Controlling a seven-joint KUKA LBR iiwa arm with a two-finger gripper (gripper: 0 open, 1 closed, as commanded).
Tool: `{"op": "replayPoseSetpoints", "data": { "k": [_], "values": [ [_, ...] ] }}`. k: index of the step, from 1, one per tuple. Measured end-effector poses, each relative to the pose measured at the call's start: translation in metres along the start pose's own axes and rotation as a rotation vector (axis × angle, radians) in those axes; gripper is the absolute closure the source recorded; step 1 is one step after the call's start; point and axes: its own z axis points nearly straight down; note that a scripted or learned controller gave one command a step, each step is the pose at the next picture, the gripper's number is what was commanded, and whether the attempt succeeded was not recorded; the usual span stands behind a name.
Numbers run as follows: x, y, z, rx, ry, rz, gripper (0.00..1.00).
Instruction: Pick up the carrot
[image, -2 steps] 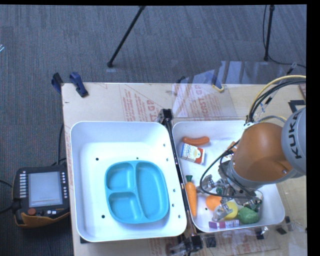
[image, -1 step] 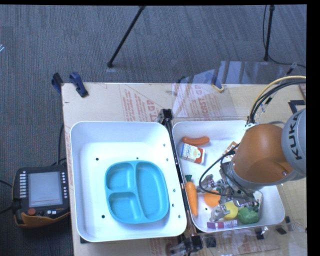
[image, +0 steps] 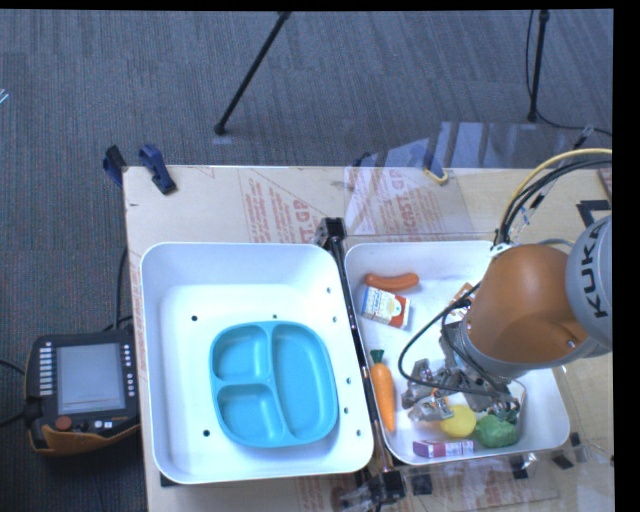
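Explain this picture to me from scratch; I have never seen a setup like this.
This is one camera fixed above a bench, looking down at a slant. The grey and orange shape at the right is a robot arm; its grasping tool hangs over the right white bin. That bin holds toy food: a carrot by its left wall, a sausage, a small carton, a lemon, something green and a small flat box. The left white bin holds a blue divided plate. Nothing is seen between the tool's fingers. The device left of the bench looks like the robot's control pad.
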Motion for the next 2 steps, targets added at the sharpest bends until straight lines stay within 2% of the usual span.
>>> {"op": "replayPoseSetpoints", "data": {
  "k": [1,2],
  "values": [
    [0.0,0.0004,0.0003,0.0,0.001,-0.001,0.0],
    [-0.0014,0.002,-0.0076,-0.002,0.001,-0.006,1.0]
  ]
}}
